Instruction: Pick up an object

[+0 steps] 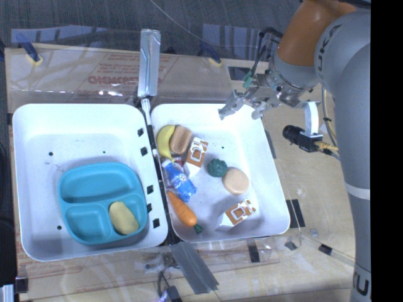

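Note:
My gripper (242, 111) hangs over the far edge of the right bin (272, 175), open, with nothing between its fingers. Below and to its left lie a yellow banana (164, 140) and a brown bun (180, 139) side by side. An orange-and-white carton (197, 151) lies next to them. Further forward are a dark green lump (217, 167), a round beige disc (236, 181), a blue packet (179, 181), a carrot (183, 211) and a second carton (240, 212). The gripper touches none of them.
The left bin (38, 131) holds a blue divided tray (94, 197) with a yellow potato-like piece (124, 218) in its front right compartment. A silver taped ridge (149, 61) runs back from where the bins meet. A black cable fitting (301, 137) sticks out right of the right bin.

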You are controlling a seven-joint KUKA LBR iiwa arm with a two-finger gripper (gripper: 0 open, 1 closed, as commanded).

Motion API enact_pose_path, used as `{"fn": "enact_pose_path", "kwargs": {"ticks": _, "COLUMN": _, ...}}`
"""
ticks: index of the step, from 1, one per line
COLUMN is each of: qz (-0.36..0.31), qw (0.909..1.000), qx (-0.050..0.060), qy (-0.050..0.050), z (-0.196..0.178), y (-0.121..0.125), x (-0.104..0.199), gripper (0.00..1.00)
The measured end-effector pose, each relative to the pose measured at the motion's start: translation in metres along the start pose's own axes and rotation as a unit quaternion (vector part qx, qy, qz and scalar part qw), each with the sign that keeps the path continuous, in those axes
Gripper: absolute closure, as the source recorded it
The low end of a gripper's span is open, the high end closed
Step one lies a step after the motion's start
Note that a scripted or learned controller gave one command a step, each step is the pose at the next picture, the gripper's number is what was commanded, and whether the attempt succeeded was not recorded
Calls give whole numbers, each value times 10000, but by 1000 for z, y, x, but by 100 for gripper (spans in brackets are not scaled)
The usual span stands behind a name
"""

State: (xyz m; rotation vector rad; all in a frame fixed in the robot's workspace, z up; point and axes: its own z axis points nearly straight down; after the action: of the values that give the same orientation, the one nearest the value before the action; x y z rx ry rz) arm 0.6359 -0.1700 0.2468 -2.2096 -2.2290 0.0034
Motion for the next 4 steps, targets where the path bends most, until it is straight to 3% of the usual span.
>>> {"fn": "enact_pose_path", "kwargs": {"ticks": 1, "qz": -556, "qw": 9985, "qx": 2, "qy": 3, "z": 40, "y": -5, "x": 3, "gripper": 0}}
{"fn": "enact_pose_path", "kwargs": {"ticks": 2, "qz": -686, "qw": 9976, "qx": -96, "qy": -21, "z": 128, "y": -47, "x": 19, "gripper": 0}}
{"fn": "enact_pose_path", "kwargs": {"ticks": 3, "qz": -1052, "qw": 9944, "qx": -37, "qy": -19, "z": 153, "y": -91, "x": -13, "gripper": 0}}
{"fn": "enact_pose_path", "kwargs": {"ticks": 4, "qz": 770, "qw": 9970, "qx": -15, "qy": -5, "z": 128, "y": -112, "x": -21, "gripper": 0}}
